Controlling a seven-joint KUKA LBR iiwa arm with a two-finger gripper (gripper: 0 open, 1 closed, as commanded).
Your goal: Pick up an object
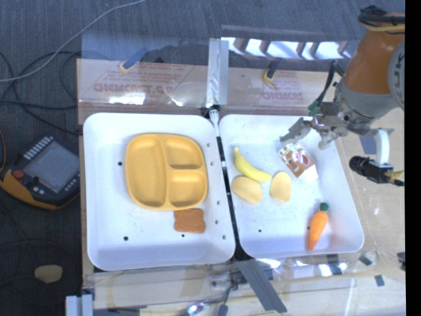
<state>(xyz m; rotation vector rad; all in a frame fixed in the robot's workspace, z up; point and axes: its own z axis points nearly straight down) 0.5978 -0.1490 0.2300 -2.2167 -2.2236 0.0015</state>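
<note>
**Meanwhile, a gripper poised over the right bin**

Leftmost on the bench sat the left bin (105,242), holding a yellow divided plate (166,171) with a piece of toast (189,221) just below it. Across the divider, the right bin (342,242) carried the play food: a banana (248,166) touching a pale lemon-shaped piece (247,189), then a second pale piece (281,187) just beside it, a small printed carton (297,161) above that, and a carrot (318,226) well apart toward the near corner.

Furthest right, the gripper (310,131) hung over the bin's far side, just above the carton, its two fingers spread wide with nothing between them.

By position, the carton seemed the likeliest target. It looked light and stiff, probably hollow, with flat faces that should sit well between parallel fingers; a grip across its narrower pair of sides would be the safer hold. It lay tilted, so the fingers would likely need to match its angle. The neighbouring pale piece was close enough to be nudged.
</note>
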